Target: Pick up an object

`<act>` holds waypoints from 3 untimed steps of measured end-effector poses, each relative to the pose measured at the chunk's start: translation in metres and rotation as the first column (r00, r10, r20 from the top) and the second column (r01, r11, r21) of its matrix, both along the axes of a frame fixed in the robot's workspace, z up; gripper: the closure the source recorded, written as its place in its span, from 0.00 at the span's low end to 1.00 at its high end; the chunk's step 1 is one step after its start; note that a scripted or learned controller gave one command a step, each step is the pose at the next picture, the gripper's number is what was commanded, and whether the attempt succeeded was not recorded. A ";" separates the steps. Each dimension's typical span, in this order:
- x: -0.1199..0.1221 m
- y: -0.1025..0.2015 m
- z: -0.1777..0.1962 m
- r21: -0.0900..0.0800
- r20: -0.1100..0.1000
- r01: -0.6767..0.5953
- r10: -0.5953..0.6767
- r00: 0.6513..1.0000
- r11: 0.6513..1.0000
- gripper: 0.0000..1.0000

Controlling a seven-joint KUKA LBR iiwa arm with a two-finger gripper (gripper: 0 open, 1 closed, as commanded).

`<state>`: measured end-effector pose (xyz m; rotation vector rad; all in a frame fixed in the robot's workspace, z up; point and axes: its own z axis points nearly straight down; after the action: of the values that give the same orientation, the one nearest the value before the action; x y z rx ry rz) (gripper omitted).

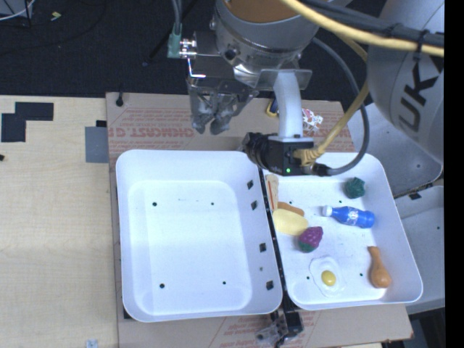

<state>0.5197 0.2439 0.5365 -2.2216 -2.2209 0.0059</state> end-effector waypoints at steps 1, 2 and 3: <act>0.046 -0.012 -0.001 -0.001 -0.002 0.001 -0.001 1.000 1.000 1.00; 0.091 -0.019 0.000 0.000 0.000 0.001 -0.001 1.000 1.000 1.00; 0.126 -0.045 -0.024 -0.001 -0.004 0.002 -0.002 1.000 1.000 1.00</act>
<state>0.6452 0.1987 0.5124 -2.2227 -2.2173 0.0113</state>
